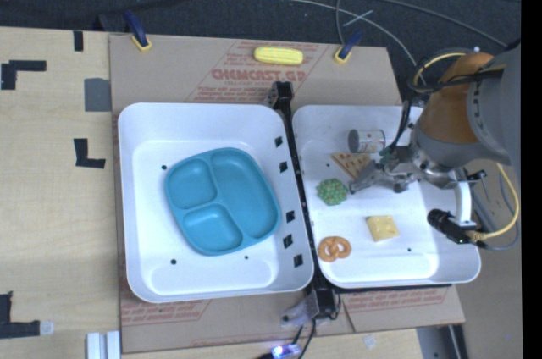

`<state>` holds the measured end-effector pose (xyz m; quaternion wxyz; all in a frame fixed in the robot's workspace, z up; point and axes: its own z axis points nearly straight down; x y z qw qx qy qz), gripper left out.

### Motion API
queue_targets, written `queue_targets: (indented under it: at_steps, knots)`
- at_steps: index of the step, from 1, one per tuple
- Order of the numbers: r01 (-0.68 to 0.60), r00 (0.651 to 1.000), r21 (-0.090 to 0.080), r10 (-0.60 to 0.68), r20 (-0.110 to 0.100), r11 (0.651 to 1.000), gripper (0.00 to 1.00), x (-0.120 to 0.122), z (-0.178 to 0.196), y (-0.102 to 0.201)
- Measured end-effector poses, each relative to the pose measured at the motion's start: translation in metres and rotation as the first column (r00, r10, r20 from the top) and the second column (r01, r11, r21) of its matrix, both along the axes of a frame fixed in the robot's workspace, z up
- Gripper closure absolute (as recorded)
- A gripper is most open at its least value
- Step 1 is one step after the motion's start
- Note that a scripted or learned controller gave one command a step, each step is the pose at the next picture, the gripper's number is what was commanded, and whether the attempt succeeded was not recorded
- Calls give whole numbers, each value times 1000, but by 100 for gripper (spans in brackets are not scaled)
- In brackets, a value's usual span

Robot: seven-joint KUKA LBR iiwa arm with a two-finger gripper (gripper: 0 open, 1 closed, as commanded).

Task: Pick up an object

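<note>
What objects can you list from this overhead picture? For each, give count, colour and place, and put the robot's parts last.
Bins: 2, white, side by side on the bench.
Divided plate: 1, blue, left bin.
Broccoli piece: 1, green, right bin, near its left side.
Pretzel: 1, orange-brown, right bin, front left.
Square block: 1, yellow, right bin, front middle.
Corn cob: 1, yellow, on cardboard behind the bins.
Clamps: 2, blue and yellow, cardboard's back edge.
Gripper: 1, grey, low in right bin beside the broccoli piece.

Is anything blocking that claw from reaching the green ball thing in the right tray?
Nothing visible is. The gripper sits just right of the green ball, with bare tray floor between them. The cracker lies just behind, the yellow block and pretzel nearer the front, all off to the side.
</note>
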<state>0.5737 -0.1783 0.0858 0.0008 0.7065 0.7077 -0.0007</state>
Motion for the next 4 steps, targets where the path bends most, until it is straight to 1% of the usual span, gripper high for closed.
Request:
queue_targets:
  at_steps: [1, 2, 3, 4]
  knots:
    - [0, 1000, -2, 0, 3, 1000, 100, 1, 11, 0]
    - [1, 1000, 1, -1, 4, 1000, 100, -2, 68, -9]
    - [0, 1000, 1, 0, 4, 1000, 100, -1, 121, -8]
    - [-5, 1000, 3, 5, 1, 1000, 100, 6, 134, 49]
